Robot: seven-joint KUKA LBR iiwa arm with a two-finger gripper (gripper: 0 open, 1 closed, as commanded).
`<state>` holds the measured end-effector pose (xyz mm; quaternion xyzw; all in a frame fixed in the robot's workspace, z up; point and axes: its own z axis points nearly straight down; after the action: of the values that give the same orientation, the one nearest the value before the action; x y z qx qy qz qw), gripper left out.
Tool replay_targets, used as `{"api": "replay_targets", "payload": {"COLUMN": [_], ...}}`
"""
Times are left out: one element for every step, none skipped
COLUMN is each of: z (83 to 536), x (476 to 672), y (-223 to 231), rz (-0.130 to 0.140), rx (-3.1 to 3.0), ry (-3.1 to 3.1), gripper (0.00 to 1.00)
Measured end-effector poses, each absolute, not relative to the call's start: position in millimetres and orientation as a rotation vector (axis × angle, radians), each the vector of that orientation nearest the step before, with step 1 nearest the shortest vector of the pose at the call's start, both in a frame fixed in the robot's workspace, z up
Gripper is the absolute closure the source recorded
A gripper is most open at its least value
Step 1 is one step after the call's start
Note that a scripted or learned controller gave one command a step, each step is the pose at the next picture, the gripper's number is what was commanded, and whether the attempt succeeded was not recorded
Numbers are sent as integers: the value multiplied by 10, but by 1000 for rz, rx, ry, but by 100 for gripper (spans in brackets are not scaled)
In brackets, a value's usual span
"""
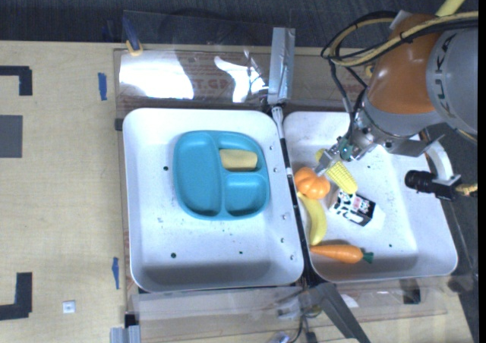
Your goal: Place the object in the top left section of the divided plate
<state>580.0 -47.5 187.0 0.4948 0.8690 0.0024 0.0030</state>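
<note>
left bin point(144, 243), white, shallow: holds one blue divided plate point(199, 174) with three sections. one yellow-tan bread-like piece point(238, 159) lies in the plate's upper right section; the large left section and the lower right section are bare blue.

right bin point(410, 247), white, shallow, touching the left bin along a shared wall: holds one orange round fruit point(312, 183) near its left wall; one banana point(316, 220) just below the fruit, lying lengthwise; one carrot point(338, 253) along the lower edge, green stub at its right end; one corn cob point(341, 174) just right of the fruit; one small black-and-white item point(355, 207) to the right of the banana, kind not clear.

arm, one, grey with orange band, entering from the right above the right bin. gripper point(339, 158) sits at the upper end of the corn cob, apparently touching it; whether its fingers are apart or together cannot be told from this angle.

count: two bins, one plate, six loose items.
</note>
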Motion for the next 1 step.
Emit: {"api": "replay_targets", "payload": {"z": [1840], "x": [6512], "y": [-360], "rz": [1], "rx": [1181], "ry": [2906], "gripper": [100]}}
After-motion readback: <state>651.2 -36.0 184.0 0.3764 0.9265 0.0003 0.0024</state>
